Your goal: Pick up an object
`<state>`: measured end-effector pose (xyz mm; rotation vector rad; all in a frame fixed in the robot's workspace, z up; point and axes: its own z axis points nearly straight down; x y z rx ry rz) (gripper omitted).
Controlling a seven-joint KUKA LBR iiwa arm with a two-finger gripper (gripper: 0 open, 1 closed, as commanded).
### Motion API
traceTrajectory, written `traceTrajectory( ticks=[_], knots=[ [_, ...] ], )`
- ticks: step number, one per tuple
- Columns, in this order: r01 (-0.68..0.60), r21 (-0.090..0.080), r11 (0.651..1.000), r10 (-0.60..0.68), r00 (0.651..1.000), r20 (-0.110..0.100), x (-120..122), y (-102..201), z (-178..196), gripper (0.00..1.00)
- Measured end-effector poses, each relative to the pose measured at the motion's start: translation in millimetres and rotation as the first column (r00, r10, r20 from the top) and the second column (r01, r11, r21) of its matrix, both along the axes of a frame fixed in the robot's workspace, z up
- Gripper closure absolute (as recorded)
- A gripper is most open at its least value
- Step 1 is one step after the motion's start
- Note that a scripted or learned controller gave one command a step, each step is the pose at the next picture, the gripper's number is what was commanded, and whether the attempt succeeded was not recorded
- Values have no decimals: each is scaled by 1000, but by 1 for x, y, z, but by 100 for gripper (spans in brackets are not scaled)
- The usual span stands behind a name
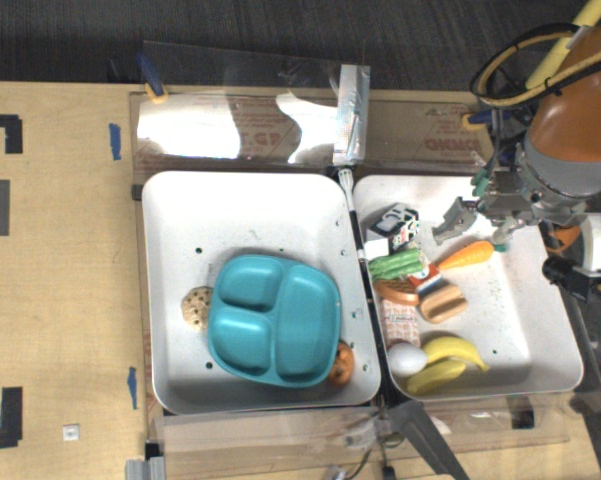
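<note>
My gripper (476,228) hangs over the back part of the right bin (540,328), its two grey fingers (449,226) spread open with nothing between them. An orange carrot (466,256) lies just in front of the fingertips, on the bin floor. Left of the carrot are a green vegetable (395,264) and a black-and-white item (396,224). A bun-like toy (441,299), a printed packet (400,319), a white egg (406,358) and yellow bananas (450,355) lie further forward.
The left bin (170,218) holds a teal divided plate (275,319), a cookie (195,306) at its left edge and a brown-orange fruit (342,365) at its front right. A clear panel and cardboard stand behind both bins. Cables loop above the arm's wrist.
</note>
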<state>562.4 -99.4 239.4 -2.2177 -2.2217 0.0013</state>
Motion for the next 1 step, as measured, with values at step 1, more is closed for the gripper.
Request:
traceTrajectory(
  ticks=[1],
  knots=[
    [4, -2, 1000, -4, 1000, 5, 28, 0, 34, 0]
  ],
)
